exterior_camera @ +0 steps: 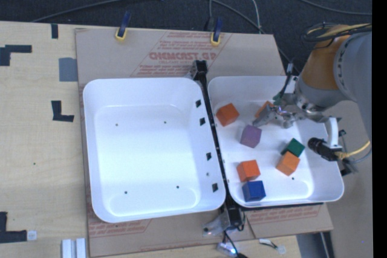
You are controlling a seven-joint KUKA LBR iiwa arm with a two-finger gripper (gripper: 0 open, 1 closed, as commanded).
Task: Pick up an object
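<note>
One small orange block (264,109), part hidden, at jaws (270,116), rt bin (326,193).

Right bin (314,193), contents: orange cube (227,114), upper left; purple cube (251,136), centre; orange cube (248,170) touching blue cube (254,190), near front wall; green cube (295,147) against orange cube (288,163), right side; small orange piece (264,109), partly hidden, near the back.
</note>
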